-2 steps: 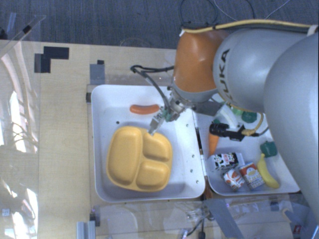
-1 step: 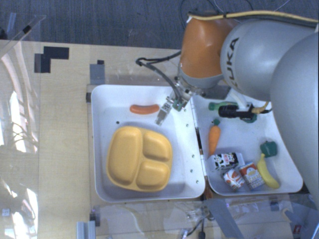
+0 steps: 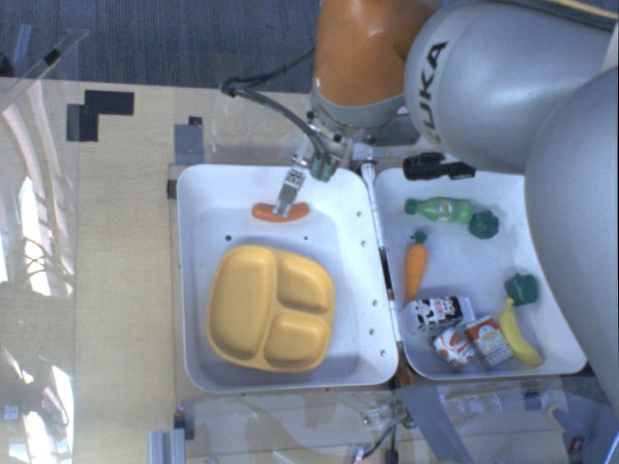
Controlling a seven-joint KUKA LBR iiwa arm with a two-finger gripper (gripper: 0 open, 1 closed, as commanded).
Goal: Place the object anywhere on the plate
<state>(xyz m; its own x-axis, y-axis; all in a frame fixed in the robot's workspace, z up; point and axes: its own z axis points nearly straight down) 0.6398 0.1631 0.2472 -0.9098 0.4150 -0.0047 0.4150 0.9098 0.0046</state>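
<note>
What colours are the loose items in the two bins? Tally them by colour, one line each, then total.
Orange: 2, the sausage and carrot
Yellow: 2, the plate and banana
Green: 3, the bottle and two small green items
Cartons, mixed colours: 3
Total: 10

A yellow plate (image 3: 271, 306) and an orange-red sausage (image 3: 280, 213) sit in the white left bin (image 3: 198, 259). In the white right bin (image 3: 551, 269): orange carrot (image 3: 414, 271), green bottle (image 3: 440, 209), yellow banana (image 3: 520, 334), black-and-white patterned carton (image 3: 437, 311).
</note>
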